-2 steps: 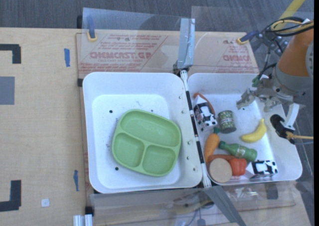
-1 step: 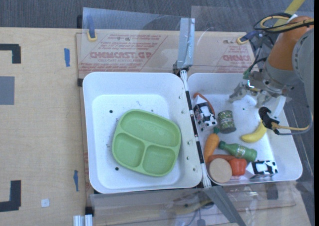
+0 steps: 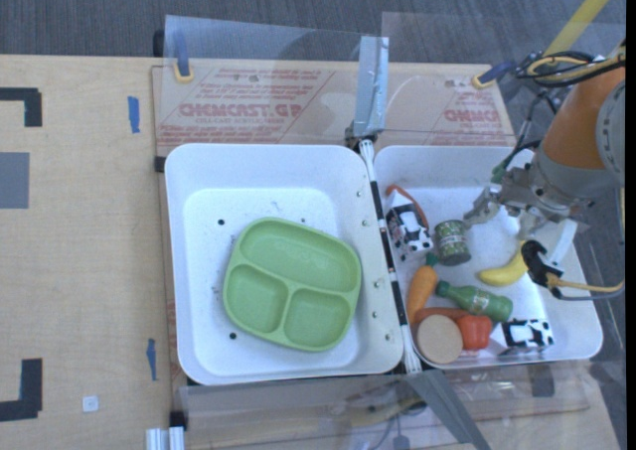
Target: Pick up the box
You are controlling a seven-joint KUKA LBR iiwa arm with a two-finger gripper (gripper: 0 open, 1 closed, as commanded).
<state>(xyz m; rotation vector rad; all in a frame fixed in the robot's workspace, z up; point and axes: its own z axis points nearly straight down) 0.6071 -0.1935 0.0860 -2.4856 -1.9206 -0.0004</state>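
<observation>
A small black-and-white patterned box [image 3: 408, 230] lies in the right bin [image 3: 586, 344], close to its left wall. A second black-and-white patterned item [image 3: 525, 335] sits near that bin's front right corner. My gripper [image 3: 500, 210] hangs over the back right part of the bin, to the right of the box and apart from it, just above and right of a green can [image 3: 452, 241]. It is open and nothing sits between its fingers.
Also in the right bin are a banana [image 3: 503, 273], a carrot [image 3: 422, 288], a green bottle [image 3: 476, 301] and a red item with a tan round face [image 3: 440, 338]. The left bin [image 3: 189, 239] holds a green divided plate [image 3: 291, 284]. A clear divider [image 3: 372, 90] stands behind the bins.
</observation>
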